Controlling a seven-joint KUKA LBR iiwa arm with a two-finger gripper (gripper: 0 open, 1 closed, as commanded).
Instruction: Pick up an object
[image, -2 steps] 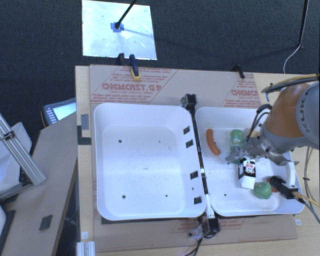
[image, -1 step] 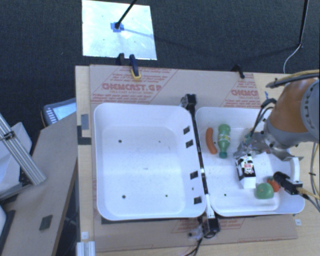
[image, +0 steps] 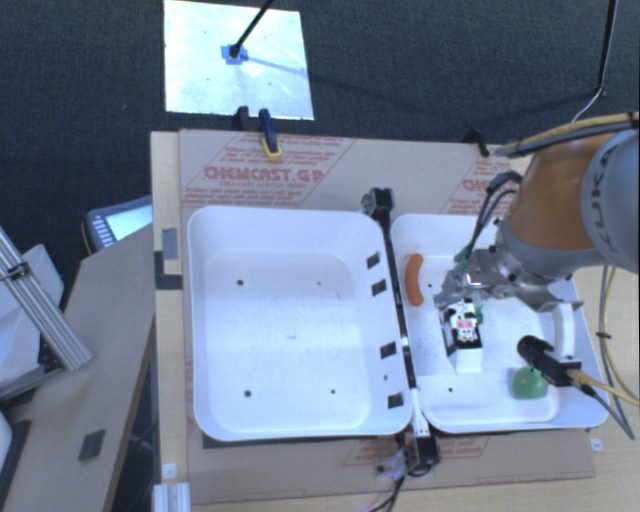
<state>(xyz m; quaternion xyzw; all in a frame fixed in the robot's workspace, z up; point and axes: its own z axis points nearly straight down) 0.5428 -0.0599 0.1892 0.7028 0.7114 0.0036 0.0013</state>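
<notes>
In the right bin (image: 440, 408) an orange sausage-shaped piece (image: 413, 278) lies near the left wall. A small black-and-white object with a red mark (image: 464, 331) sits in the bin's middle. A green lump (image: 528, 383) rests near the front right corner. My gripper (image: 463, 303) hangs over the middle of the right bin, right above the black-and-white object and close to it. Whether it touches that object is hidden from this angle. The orange piece lies apart, to the gripper's left.
The left bin (image: 215, 400) stands beside the right one, with a black-clipped divider (image: 393, 300) between them. The arm's orange band (image: 560, 195) crosses the right bin's far right side. A yellow clamp (image: 270, 140) sits on the board behind the bins.
</notes>
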